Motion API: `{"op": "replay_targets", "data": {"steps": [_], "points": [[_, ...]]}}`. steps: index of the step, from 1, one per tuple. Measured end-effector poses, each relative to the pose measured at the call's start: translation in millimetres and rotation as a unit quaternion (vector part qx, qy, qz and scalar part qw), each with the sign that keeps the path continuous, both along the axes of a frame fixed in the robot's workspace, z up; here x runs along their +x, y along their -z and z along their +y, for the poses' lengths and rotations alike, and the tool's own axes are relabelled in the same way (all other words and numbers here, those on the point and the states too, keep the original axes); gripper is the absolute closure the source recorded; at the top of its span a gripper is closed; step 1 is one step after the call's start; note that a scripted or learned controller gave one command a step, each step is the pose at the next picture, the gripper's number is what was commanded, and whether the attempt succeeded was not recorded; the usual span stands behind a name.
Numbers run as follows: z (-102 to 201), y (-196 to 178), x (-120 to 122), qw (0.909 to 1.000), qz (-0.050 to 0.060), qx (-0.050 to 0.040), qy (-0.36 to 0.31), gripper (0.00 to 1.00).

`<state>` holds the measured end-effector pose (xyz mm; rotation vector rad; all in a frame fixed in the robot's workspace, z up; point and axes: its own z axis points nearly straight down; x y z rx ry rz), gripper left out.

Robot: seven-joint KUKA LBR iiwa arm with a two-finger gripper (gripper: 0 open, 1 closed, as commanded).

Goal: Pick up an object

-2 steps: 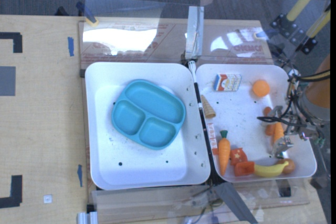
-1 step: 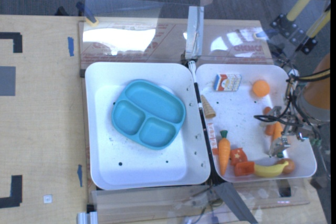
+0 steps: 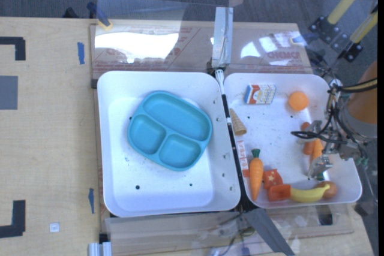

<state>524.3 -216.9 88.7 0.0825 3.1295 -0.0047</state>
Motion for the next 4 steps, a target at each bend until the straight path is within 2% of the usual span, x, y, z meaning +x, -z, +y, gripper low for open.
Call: {"op": "replay_targets", "data": {"steps": [1, 2, 3, 4], "points": [[3, 0, -5, 0.9973, 0.0, 0.0018, 0.074, 0.0], [15, 0, 0, 0.9962, 0.0, 0.0007, 0.087, 0.0], [15, -14, 5, 0.9963, -0.008, -0.001, 0.086, 1.0], [16, -1, -26, 0.9929, -0.002, -0.0013, -0.119, 1.0]]}}
